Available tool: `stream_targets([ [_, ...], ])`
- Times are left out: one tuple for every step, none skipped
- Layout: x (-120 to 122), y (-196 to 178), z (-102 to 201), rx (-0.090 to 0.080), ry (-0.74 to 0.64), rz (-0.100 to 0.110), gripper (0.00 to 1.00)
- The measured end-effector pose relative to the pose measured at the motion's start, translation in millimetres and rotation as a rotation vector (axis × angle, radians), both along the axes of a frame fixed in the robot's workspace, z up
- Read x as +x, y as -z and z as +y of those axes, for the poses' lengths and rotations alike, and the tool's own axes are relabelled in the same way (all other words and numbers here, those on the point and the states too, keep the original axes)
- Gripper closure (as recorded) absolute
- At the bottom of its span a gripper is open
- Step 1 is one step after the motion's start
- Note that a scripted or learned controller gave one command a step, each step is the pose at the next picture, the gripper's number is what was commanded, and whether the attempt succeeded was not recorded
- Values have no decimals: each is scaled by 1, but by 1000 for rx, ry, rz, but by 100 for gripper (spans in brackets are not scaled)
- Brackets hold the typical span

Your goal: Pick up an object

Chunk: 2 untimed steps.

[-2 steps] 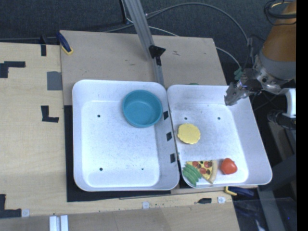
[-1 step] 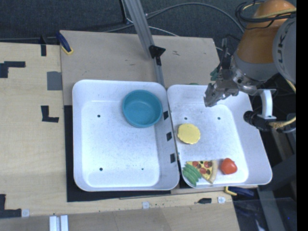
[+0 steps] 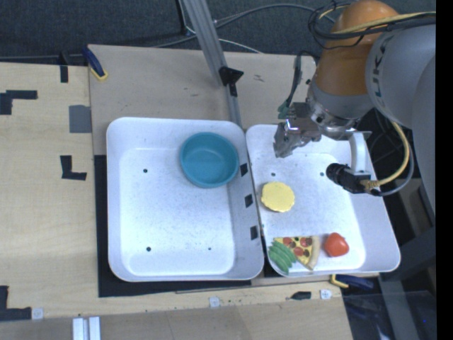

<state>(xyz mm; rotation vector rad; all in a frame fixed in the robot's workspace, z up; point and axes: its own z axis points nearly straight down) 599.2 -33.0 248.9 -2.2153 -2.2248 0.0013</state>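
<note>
**Gripper high in the right bin, nothing held**

I see the gripper (image 3: 287, 146) hanging above the yellow disc (image 3: 278, 197), with no object between its fingers; whether they're spread I can't tell. Below the disc, the pizza slice (image 3: 296, 251) and tomato (image 3: 336, 244) lie near the bin's (image 3: 379, 243) front rim. The blue bowl (image 3: 209, 159) sits left of the disc, in the other bin.

A metal pole (image 3: 212, 44) slants over the wooden bench (image 3: 42, 183), cables (image 3: 262, 11) trail behind, a blue-yellow clamp (image 3: 95, 64) grips the board's far left corner
</note>
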Motion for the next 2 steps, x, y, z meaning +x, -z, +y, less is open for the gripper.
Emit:
stream_targets([
  [0,19,51,0,0,0,100],
  [2,12,109,0,-1,-2,100],
])
